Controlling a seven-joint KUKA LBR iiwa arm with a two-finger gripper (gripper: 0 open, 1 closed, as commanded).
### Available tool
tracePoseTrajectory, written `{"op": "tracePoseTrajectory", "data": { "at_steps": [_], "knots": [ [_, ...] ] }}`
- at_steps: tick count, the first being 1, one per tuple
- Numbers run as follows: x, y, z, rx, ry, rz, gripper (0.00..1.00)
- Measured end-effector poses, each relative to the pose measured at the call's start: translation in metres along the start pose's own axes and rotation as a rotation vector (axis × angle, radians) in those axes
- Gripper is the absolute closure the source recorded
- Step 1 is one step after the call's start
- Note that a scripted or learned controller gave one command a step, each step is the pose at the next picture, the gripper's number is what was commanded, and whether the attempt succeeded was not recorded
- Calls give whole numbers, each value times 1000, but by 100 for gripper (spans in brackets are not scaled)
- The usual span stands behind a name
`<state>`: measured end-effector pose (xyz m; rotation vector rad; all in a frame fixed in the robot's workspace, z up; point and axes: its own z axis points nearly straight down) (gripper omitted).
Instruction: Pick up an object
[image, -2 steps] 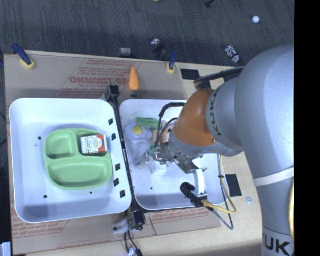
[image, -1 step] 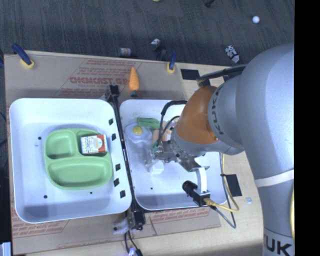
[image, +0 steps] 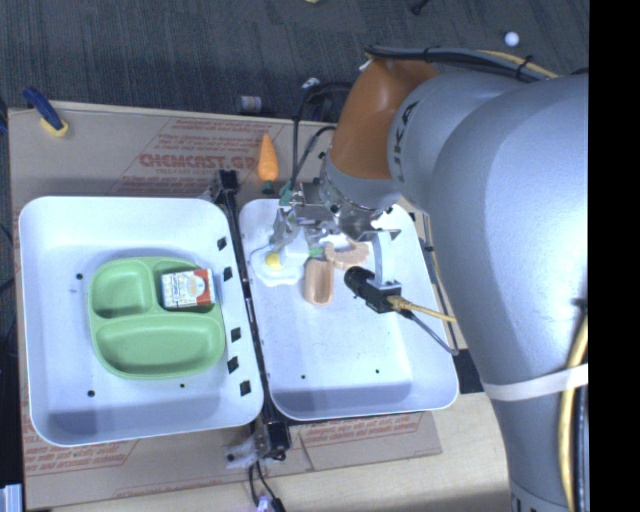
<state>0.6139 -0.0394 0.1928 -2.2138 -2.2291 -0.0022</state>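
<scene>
While the gripper (image: 318, 222) hangs low over the far end of the right bin (image: 400, 385), among a fried egg (image: 272, 265), a tan sausage (image: 318, 281) and a pink piece (image: 348, 254), nothing looks lifted. Whether it is open or closed on anything I cannot tell, so the pick seems unfinished. A small carton (image: 185, 289) sits in the green tray (image: 150, 345) in the left bin (image: 50, 400).

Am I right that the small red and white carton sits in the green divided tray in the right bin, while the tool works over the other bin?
Not quite: the camera view shows the carton in the green divided tray in the left bin, not the right. The tool works over the other bin, the right bin.
</scene>
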Motion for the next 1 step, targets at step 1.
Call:
{"op": "tracePoseTrajectory", "data": {
  "at_steps": [1],
  "knots": [
    [17,-62,-30,2,0,3,100]
  ]
}}
